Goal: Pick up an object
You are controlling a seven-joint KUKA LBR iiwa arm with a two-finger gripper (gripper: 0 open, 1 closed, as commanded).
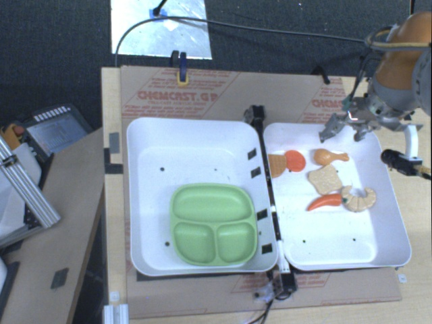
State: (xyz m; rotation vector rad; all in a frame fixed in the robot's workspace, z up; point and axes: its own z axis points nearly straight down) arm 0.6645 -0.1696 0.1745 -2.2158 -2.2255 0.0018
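Camera view, one moment, as I logged it from the remote station, largest item first.

Tabletop (81, 181): tan, carrying a cardboard sheet (202, 93) printed in red, on which both bins sat.

Left bin (155, 147): white, shallow, holding a green divided plate (212, 223) with three compartments, lying flat toward the near edge.

Right bin (337, 241): white, shallow, touching the left bin along black clips at the shared edge. All the small food items lay in its far half.

Arm (405, 52): grey with an orange band, entering from the right, above the far right corner of the right bin.

Hand (343, 128): I saw its two fingers spread wide apart, tips pointing down over the far edge of the right bin, nothing between them.

Bread slice (325, 179): tan, flat, mid-bin.

Croissant (360, 199): pale, curved, just right of the bread.

Chicken drumstick (329, 156): orange-brown, nearest the hand, just below it in the view and apart from the fingers.

Red pepper (325, 202): slanted, touching the croissant's left end.

Orange-red round piece (293, 160) with a tan wedge (276, 165) beside it, near the bin's left wall; I could not tell what food they were.
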